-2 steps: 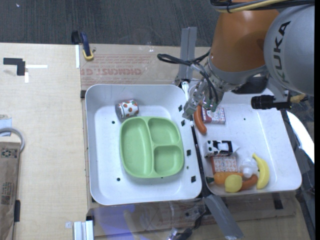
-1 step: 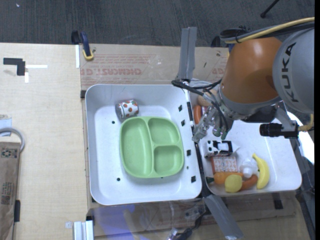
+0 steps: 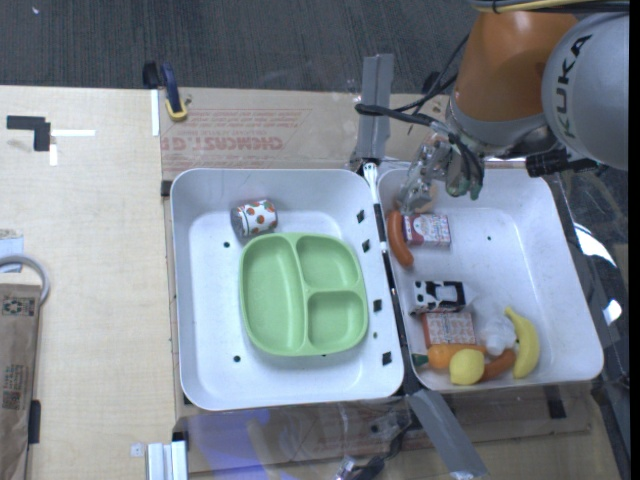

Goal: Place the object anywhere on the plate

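Note:
A green divided plate (image 3: 303, 293) lies in the left bin (image 3: 190, 298) with nothing on it. Behind it, a small cup with orange spots (image 3: 256, 217) lies on its side. My gripper (image 3: 441, 183) hangs over the back left corner of the right bin (image 3: 560, 268). It is open, with nothing between its fingers. Just below it lie a red-and-white carton (image 3: 431, 230) and a red sausage (image 3: 400, 239) against the bin's left wall.
Toward the front of the right bin sit a black-and-white item (image 3: 440, 293), a reddish box (image 3: 447, 326), a lemon (image 3: 466, 366), a banana (image 3: 523, 341) and an orange piece (image 3: 440, 356). A raised divider (image 3: 383, 268) separates the two bins.

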You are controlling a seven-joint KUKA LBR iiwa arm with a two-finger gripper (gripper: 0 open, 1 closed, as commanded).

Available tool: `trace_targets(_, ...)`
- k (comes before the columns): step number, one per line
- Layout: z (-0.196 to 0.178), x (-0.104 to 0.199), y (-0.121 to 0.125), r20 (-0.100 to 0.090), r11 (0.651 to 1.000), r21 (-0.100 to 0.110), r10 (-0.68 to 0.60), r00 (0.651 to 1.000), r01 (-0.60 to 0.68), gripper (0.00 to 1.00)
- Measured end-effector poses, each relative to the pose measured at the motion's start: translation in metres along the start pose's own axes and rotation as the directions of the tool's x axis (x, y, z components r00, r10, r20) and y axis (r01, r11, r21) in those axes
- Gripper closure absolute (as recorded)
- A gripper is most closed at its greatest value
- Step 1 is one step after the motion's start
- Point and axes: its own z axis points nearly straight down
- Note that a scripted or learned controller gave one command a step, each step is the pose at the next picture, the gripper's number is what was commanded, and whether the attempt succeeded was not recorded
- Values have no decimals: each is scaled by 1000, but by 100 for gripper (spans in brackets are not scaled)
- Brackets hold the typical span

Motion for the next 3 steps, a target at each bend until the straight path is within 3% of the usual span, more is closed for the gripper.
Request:
trace_targets(1,-58,46,32,0,977,-1,-212,977,212,100)
trace_targets(2,-40,80,115,-3,983,-1,-186,983,186,100)
trace_targets(3,-25,97,136,-2,902,-2,-431,902,431,100)
